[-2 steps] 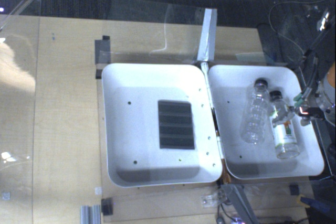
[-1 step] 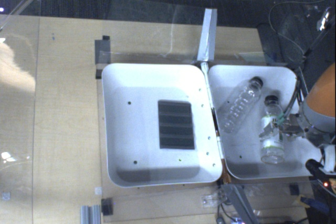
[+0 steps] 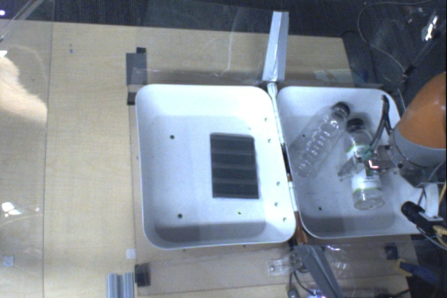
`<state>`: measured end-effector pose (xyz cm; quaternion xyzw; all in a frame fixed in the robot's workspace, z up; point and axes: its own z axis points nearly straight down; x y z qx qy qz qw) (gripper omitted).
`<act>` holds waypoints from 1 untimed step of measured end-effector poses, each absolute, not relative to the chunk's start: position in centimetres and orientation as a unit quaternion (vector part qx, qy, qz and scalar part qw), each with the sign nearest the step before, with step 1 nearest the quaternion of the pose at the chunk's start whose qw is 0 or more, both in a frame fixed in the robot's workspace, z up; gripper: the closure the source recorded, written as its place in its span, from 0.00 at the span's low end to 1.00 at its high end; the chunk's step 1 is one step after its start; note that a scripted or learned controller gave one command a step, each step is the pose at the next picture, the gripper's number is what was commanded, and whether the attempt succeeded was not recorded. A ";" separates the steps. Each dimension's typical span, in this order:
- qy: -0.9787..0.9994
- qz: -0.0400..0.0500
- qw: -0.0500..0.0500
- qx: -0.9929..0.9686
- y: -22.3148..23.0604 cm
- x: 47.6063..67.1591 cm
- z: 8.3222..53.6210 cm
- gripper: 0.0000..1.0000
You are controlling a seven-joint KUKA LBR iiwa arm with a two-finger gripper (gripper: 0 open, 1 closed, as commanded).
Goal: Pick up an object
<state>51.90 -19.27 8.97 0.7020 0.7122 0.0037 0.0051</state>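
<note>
1. I see two clear plastic bottles in the right bin (image 3: 307, 223); the smaller bottle (image 3: 363, 174) has a dark cap pointing to the far side and lies near the bin's right side
2. Larger clear bottle (image 3: 318, 139) lies at a slant, dark cap toward the far right, just left of the smaller one, close but I can't tell if they touch
3. Gripper (image 3: 363, 164) sits right over the smaller bottle, at its upper middle part; metal parts overlap the bottle from my view
4. Gripper state: I cannot tell, too small and cluttered at the tip to read
5. Can't say whether the bottle is gripped or just under the tool; it looks to be lying on the bin floor
6. Arm (image 3: 426, 125) comes in from the right edge, orange band visible above the grey wrist, dark cables looping beside it
7. Left bin (image 3: 160, 150) holds a dark ribbed rectangular pad (image 3: 234, 165) around its centre, flat on the floor
8. Both bins sit side by side on a light wooden bench (image 3: 84, 185), touching along the middle divider
</note>
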 end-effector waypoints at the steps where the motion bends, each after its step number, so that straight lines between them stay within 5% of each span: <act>1: 0.713 0.005 0.007 0.701 -19.2 52.1 10.1 1.00</act>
